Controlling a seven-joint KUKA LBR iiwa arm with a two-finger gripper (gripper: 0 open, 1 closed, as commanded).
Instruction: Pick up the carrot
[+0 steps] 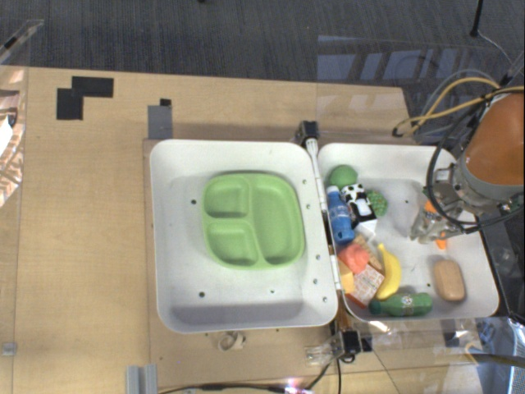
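Observation:
A small piece of orange, which looks like the carrot [441, 241], lies on the floor of the right bin [410, 179] near its right side. It sits directly under my gripper [431, 226], which hangs low over it and hides most of it. I cannot see whether the carrot is held. The grey arm with its orange band [499, 150] comes in from the right above the bin.
The right bin also holds a tan bread roll [449, 279], a banana [390, 273], a dark green cucumber [402, 304], a blue bottle [338, 214], a green ball [343, 175] and several small toys. A green divided plate [250, 220] lies in the left bin [176, 179].

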